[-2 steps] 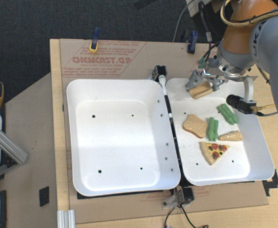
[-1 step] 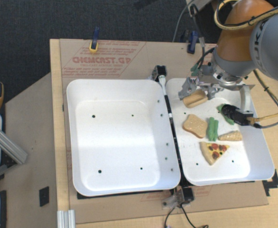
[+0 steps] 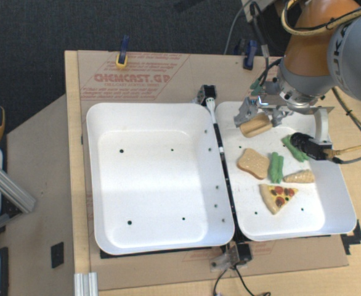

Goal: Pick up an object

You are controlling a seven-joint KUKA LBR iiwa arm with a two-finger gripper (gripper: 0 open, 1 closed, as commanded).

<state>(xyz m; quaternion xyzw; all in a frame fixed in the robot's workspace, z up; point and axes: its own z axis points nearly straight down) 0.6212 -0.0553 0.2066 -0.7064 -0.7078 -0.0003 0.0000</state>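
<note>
Reaching in over the far edge of the right bin [image 3: 334, 217], the gripper [image 3: 254, 117] sits right at a tan bread roll [image 3: 255, 126]; whether the fingers are closed on it or merely touching cannot be told. Its low approach probably suits a grasp. A toast slice [image 3: 252, 163], green beans [image 3: 275, 166], a pizza slice [image 3: 278, 196] and a wedge [image 3: 299, 177] lie mid-bin. The left bin [image 3: 100, 184] sits alongside on the table [image 3: 82, 79].

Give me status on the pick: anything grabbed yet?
Done: the gripper is over the right bin, at its far left corner. In hand: a tan bread-like piece sits right at the fingers, but a real grasp can't be confirmed. Left: lifting it clear. The bread slice, pizza slice and green pieces lie untouched.
</note>
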